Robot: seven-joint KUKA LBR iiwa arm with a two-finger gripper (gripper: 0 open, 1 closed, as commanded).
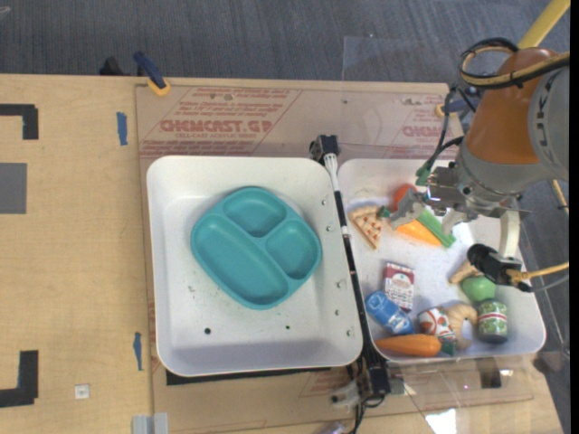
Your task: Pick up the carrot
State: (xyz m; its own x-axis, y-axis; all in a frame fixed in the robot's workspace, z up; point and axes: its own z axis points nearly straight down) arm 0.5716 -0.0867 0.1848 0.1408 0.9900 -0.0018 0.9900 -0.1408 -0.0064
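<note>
The carrot [409,344] is a long orange piece lying flat along the front wall of the right bin [534,333]. My gripper [420,208] hangs low over the back of that bin, well behind the carrot, above an orange wedge [416,231] and a green piece [441,236]. The arm's body hides much of the gripper from this angle. Nothing shows held in it.
The right bin also holds a pizza slice [366,225], a small orange-red piece [401,193], a red carton [398,287], a blue item [384,310], a small can [435,323], a green fruit [479,288] and a green-lidded jar [493,320]. A teal divided plate [256,246] lies in the left bin [172,315].
</note>
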